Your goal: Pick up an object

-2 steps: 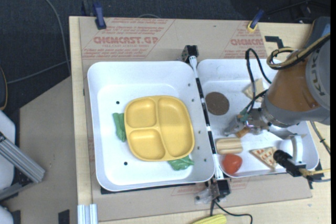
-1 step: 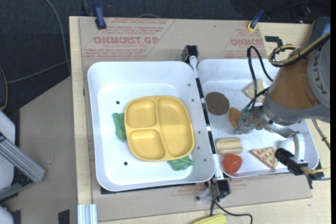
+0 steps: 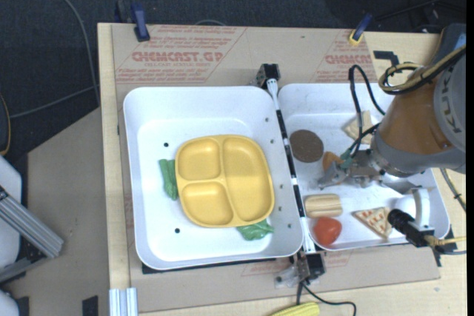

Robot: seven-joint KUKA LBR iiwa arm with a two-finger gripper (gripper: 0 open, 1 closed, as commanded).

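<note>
Two shallow white bins are seen side by side on the bench, the left bin (image 3: 141,159) in the middle of the frame and the right bin (image 3: 318,96) at centre right. Most of the left bin's floor is taken up by a yellow divided plate (image 3: 222,180), with one green leafy piece (image 3: 169,178) tucked under its left edge and another (image 3: 255,231) at its lower right corner. The grey and orange arm (image 3: 415,126) is reached down over the right bin, and its gripper (image 3: 342,170) is lowered among the small toy foods there. Whether the pincer is spread or pressed together cannot be told, since its tips are blurred against the bin floor. A brown round piece (image 3: 306,145) lies just left of it, a tan bread roll (image 3: 322,203) just below, a red tomato (image 3: 327,231) lower still, and a pizza slice (image 3: 374,220) at the lower right. Nothing is seen lifted; the pick is judged not yet made, and closing on one item and raising it is still left.
</note>
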